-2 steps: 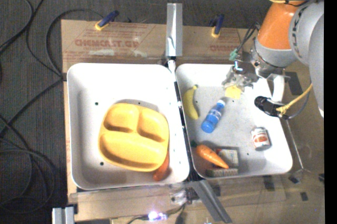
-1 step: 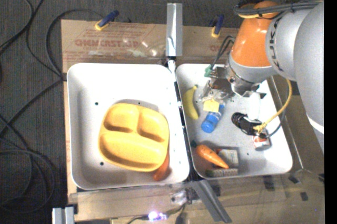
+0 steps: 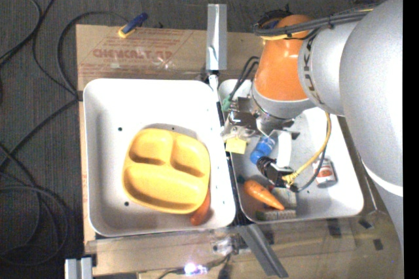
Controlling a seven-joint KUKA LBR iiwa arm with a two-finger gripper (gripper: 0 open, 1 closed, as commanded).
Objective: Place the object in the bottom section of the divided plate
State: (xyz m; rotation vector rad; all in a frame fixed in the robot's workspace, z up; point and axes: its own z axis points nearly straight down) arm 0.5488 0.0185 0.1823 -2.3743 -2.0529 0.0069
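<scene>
The yellow divided plate (image 3: 167,169) sits in the left bin (image 3: 105,107), with an orange-red object (image 3: 202,211) wedged against its lower right edge. In the right bin (image 3: 347,199), a carrot (image 3: 263,194) lies near the front wall, beside a small red and white item (image 3: 325,172). The arm (image 3: 288,68) hangs over the right bin; whether its fingers are spread or pressed together cannot be told.

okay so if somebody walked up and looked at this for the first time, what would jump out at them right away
Probably the bright yellow divided plate sitting in the left white bin, with something orange-red peeking out from under its lower right edge. Next, the big grey arm with its orange band looming over the right bin, where a carrot lies near the front.
</scene>
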